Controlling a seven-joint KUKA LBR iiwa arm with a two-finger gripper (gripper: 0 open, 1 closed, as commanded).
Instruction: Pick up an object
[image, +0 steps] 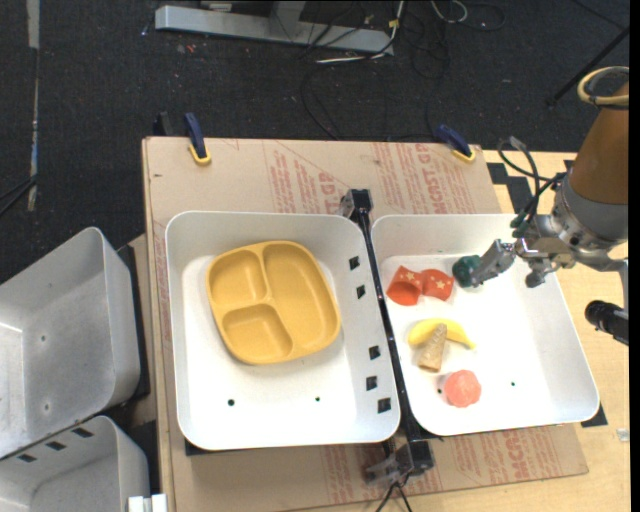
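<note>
Red strawberry-shaped toy (419, 285), glossy

Legible markings sit on the cardboard sheet (270, 180) under the two bins. Red print runs across its top strip, upside down from this camera: one block left of centre and one right of centre, the latter reading roughly "MACROM" with further characters too small to confirm. More red print of the same kind shows along the bottom right edge of the cardboard, partly cut off by the right bin (560, 330). Nothing else carries readable text.
</note>
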